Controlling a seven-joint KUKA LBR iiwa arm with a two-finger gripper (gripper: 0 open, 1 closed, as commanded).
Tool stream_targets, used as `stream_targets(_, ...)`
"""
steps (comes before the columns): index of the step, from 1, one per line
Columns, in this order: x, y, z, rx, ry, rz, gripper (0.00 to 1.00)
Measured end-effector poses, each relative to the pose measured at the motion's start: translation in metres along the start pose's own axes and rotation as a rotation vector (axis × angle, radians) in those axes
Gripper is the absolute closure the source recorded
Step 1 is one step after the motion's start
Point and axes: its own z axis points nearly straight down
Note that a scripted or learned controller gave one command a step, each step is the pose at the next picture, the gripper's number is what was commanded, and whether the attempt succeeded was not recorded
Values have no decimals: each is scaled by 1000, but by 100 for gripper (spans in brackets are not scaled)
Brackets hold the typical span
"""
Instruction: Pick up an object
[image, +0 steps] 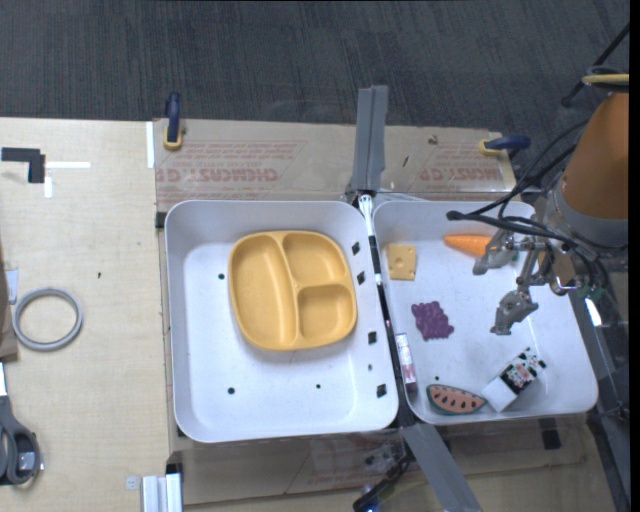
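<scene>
Hand (512, 312), its grip state unclear, hangs over the right bin (575, 400), which holds cheese (401, 262), a carrot (467, 243), grapes (432, 320), a watermelon slice (456, 400) and a small carton (517, 378); the left bin (190, 380) holds a yellow divided plate (292, 289).

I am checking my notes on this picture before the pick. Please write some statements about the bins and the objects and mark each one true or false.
1. The yellow divided plate lies in the left bin. True.
2. The purple grapes lie on the plate. False: they lie on the floor of the right bin.
3. The watermelon slice is near the right bin's front edge. True.
4. The cheese piece is in the left bin. False: it is in the right bin.
5. The gripper is above the right bin. True.
</scene>
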Motion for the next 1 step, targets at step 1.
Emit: stream_targets(1, -23, 25, 75, 1, 1, 333, 0)
